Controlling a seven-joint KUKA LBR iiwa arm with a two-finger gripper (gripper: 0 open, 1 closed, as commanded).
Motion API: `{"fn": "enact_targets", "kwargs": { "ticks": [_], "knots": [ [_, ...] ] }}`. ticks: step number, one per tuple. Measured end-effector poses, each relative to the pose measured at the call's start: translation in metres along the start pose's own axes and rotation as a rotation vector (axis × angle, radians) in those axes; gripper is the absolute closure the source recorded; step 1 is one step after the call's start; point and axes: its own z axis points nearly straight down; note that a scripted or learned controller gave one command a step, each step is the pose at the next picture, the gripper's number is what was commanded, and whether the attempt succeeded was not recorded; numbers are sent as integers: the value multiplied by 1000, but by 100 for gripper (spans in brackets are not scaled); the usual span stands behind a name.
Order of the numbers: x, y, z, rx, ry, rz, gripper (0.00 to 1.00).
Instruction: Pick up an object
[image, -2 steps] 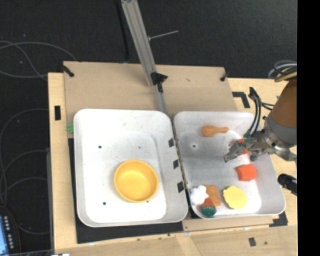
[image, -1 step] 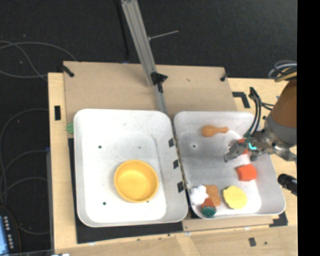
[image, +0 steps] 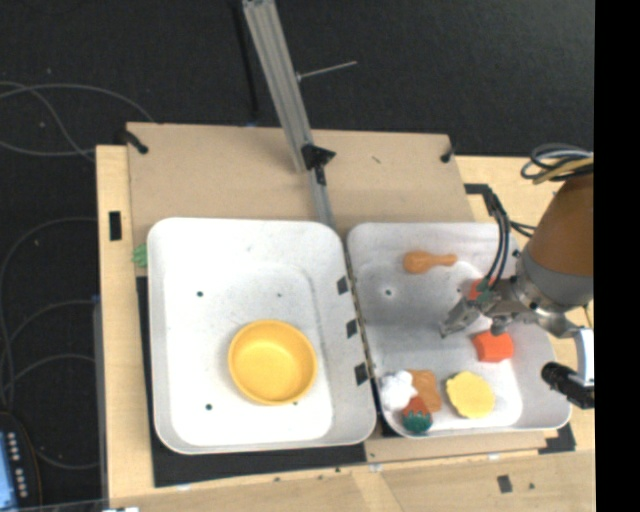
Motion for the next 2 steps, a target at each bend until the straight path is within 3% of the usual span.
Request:
{"fn": "enact_targets", "kwargs": {
  "ticks": [1, 2],
  "knots": [
    [1, 8, 45, 0, -1, 2, 0],
    [0, 8, 61, 2, -1, 2, 0]
  ]
}}
